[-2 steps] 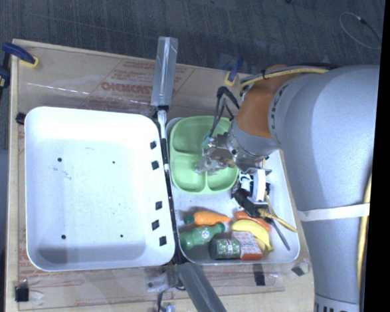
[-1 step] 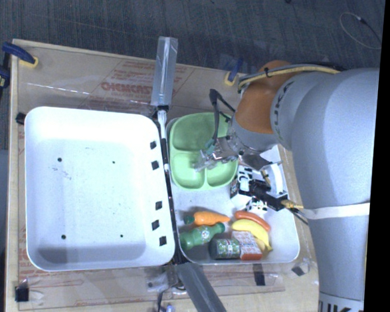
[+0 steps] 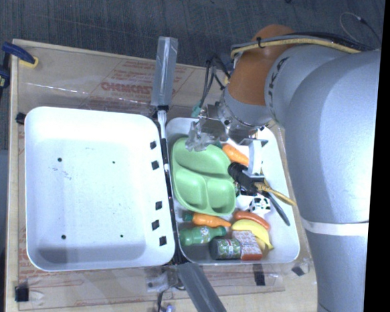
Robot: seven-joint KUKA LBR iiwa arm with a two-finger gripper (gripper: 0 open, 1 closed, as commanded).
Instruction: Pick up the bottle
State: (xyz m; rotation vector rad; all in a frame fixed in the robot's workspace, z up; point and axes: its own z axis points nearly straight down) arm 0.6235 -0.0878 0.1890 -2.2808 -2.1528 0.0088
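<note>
Arm (image 3: 328, 161): the right side of the frame is taken up by the grey body, with the orange band seen at upper centre-right.
Left bin (image 3: 86, 191): placed in the left half of the frame, with white floor and walls on show.
Right bin (image 3: 288, 248): set just beside the left bin, at centre-right, and crowded with objects.
Green tray (image 3: 203, 176): laid in the upper middle of the right bin, two-lobed and pale green.
Gripper (image 3: 199, 140): seen over the top end of the right bin, at the green tray's upper edge; whether its fingers are apart or together cannot be told, and nothing is seen between them.
Bottle (image 3: 203, 236): laid on its side at the lower edge of the right bin, green, just below an orange carrot (image 3: 210, 220) and left of a dark-lidded jar (image 3: 232, 249); it is well apart from the gripper.
Banana (image 3: 253, 231): placed at the lower right of the right bin, above the jar.
</note>
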